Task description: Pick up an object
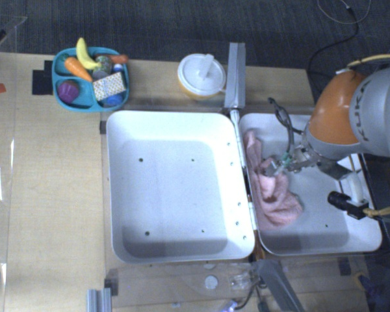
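A crumpled pink cloth [270, 186] lies along the left side of the right bin [351, 236], running from near the divider down to the bin's middle. My gripper [277, 166] reaches in from the right and sits low over the cloth's upper part, touching or nearly touching it. The grey arm with its orange band [335, 119] covers the bin's upper right.
The left bin [175, 184] lies beside the right one, split off by a metal divider [237, 119]. Behind the bins stand a blue tray of toy food [91, 78] and a white-lidded yellow bowl [201, 75]. Cables trail at the right.
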{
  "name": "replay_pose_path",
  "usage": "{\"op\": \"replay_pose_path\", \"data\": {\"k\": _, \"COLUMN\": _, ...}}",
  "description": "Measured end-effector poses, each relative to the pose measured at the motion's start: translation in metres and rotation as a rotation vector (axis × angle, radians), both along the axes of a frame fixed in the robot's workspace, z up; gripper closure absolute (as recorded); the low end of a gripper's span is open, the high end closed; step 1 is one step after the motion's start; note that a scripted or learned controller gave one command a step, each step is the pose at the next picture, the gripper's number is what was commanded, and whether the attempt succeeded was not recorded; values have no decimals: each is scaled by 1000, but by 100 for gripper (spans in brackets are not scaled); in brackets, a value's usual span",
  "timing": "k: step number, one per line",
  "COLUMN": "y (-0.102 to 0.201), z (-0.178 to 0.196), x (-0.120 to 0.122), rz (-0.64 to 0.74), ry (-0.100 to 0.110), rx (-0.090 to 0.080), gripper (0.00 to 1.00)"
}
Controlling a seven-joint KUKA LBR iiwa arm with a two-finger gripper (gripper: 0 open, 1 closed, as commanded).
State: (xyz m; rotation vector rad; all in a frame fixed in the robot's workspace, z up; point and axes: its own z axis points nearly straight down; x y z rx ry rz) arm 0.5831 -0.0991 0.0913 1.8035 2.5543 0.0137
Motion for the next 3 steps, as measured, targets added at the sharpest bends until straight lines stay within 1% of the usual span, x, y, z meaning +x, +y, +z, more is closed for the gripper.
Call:
{"op": "replay_pose_path", "data": {"k": 1, "y": 10, "z": 0, "x": 34, "rz": -84, "ry": 2, "rx": 1, "gripper": 0}}
{"op": "replay_pose_path", "data": {"k": 2, "y": -7, "z": 0, "x": -12, "rz": 126, "ry": -1, "rx": -3, "gripper": 0}}
{"op": "replay_pose_path", "data": {"k": 3, "y": -59, "z": 17, "x": -55, "rz": 167, "ry": 8, "rx": -3, "gripper": 0}}
